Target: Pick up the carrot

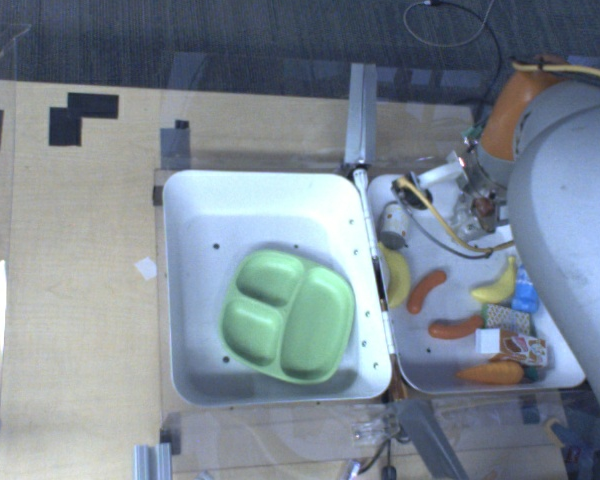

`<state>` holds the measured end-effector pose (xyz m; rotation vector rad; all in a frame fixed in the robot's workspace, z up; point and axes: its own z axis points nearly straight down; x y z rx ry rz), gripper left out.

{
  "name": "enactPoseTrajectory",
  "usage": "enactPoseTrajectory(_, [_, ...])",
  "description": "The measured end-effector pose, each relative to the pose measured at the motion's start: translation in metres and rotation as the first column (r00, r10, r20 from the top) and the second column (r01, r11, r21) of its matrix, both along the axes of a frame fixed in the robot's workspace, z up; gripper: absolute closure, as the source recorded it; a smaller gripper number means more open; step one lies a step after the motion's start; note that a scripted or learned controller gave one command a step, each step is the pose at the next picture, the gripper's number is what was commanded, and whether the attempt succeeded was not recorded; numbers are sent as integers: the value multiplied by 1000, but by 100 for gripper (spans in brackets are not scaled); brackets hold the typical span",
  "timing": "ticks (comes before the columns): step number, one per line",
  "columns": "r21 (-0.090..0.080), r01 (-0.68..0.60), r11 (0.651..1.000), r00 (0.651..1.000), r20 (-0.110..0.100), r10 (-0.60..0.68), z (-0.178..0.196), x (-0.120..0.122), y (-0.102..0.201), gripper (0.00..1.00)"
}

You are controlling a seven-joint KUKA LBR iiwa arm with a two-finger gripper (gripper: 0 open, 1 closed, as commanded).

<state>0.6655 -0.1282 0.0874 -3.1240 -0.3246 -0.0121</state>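
No legible writing; small printed packet [525, 349] in right bin [570, 376] too small to read. Arm [565, 218] enters from right, wrist over right bin's far end, pincer [477, 208] hanging above bin floor; finger state cannot tell. Carrot [491, 372] lies at right bin's near edge, just beside packet, well apart from pincer. Green divided tray [288, 315] in left bin [180, 268].

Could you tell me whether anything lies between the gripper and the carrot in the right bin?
Yes. The gripper is at the far end of the right bin, the carrot at its near edge. Between them lie a banana, a red sausage and small packets beside the carrot.
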Motion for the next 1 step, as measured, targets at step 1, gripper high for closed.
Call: enactPoseTrajectory(1, [0, 1, 1000, 1000, -1, -1, 103, -14, 16, 100])
